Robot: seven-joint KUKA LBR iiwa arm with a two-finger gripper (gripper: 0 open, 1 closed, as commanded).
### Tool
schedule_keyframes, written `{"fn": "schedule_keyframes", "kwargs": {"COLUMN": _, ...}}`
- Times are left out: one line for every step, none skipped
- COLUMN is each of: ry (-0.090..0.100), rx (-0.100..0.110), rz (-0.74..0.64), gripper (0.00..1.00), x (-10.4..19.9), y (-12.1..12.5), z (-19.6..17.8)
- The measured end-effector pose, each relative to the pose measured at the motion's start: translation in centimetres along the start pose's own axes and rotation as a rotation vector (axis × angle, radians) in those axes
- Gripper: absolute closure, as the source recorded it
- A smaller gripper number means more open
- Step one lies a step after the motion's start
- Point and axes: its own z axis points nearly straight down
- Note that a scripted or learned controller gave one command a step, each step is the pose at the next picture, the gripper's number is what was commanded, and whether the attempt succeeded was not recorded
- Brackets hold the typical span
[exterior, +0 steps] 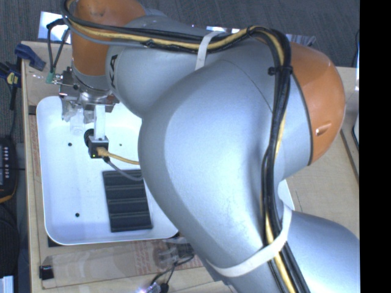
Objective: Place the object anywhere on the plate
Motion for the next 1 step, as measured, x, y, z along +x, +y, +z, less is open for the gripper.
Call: {"fn": "schedule_keyframes", "kwargs": {"ry": 0.0, "rx": -0.007, "rz": -0.589, "gripper": 1.0, "x": 1.98, "y": -0.32, "z": -7.81}}
